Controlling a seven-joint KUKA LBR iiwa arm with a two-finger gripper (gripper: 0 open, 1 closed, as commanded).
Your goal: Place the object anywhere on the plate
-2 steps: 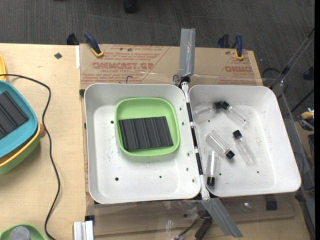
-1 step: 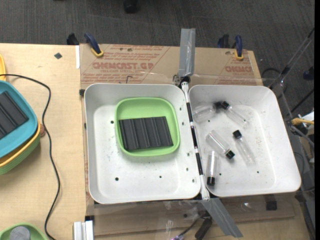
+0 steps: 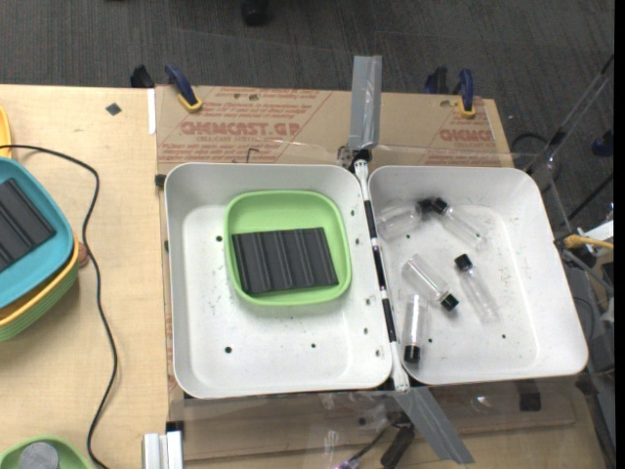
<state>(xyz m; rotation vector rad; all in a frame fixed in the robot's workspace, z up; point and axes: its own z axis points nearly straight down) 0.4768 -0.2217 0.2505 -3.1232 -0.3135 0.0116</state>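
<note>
A green square plate rests in the left white bin, toward its back. A dark ribbed rectangular pad lies on the plate. In the right white bin lie several clear plastic vials with black caps: one near the back, one in the middle, one to its right, and one near the front left.
Brown cardboard with clamps lies behind the bins. On the wooden bench at the left stands a stack of blue and yellow dishes, with a black cable running beside it. A grey taped strip stands at the back between the bins.
</note>
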